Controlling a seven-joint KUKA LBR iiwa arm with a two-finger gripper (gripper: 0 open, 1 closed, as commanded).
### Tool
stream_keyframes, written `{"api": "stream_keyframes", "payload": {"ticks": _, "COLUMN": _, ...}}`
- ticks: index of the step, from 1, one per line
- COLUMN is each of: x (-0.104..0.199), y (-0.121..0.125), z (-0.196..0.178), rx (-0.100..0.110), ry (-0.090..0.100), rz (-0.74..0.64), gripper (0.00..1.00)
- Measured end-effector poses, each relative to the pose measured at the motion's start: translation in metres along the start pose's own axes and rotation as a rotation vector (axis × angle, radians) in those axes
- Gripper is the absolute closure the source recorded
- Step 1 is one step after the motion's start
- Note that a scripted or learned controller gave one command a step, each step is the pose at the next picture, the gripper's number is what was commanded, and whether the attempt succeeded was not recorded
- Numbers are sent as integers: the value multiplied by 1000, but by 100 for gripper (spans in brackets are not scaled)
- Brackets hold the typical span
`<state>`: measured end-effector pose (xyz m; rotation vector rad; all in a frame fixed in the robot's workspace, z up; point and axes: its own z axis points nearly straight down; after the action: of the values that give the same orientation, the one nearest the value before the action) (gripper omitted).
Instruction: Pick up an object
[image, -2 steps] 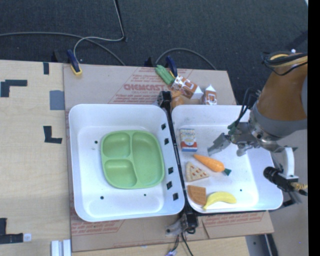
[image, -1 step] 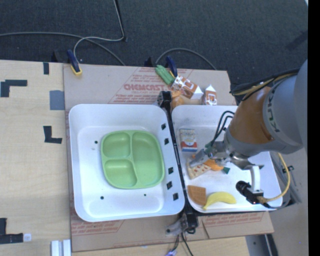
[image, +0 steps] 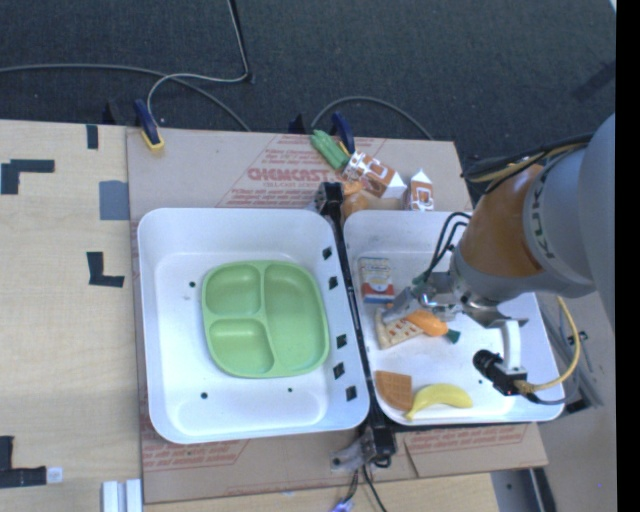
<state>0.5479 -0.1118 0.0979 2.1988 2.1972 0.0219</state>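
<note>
The right bin (image: 520, 410) holds several small toy foods. A waffle piece (image: 396, 329) lies near its middle, with an orange carrot-like piece (image: 430, 323) against its right side. A small blue and red carton (image: 376, 278) lies further back. At the front are a yellow banana (image: 440, 399) and an orange wedge (image: 394, 389). My gripper (image: 428, 300) is low over the bin, right at the carrot piece and the waffle. The arm's wrist covers most of it.
The left bin (image: 160, 300) carries a green divided plate (image: 265, 317). Behind the bins lie a green clip (image: 328, 149) and small cartons (image: 372, 178) on the cardboard. The arm's orange band (image: 500, 235) hangs over the right bin's back right.
</note>
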Motion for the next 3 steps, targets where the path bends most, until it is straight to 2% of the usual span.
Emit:
{"api": "stream_keyframes", "payload": {"ticks": 1, "x": 8, "y": -7, "z": 0, "rx": -3, "ry": -5, "rz": 5, "gripper": 0}}
{"api": "stream_keyframes", "payload": {"ticks": 2, "x": -17, "y": 63, "z": -85, "rx": 32, "ry": 12, "rz": -1, "gripper": 0}}
{"api": "stream_keyframes", "payload": {"ticks": 3, "x": 14, "y": 59, "z": -40, "rx": 35, "ry": 14, "rz": -1, "gripper": 0}}
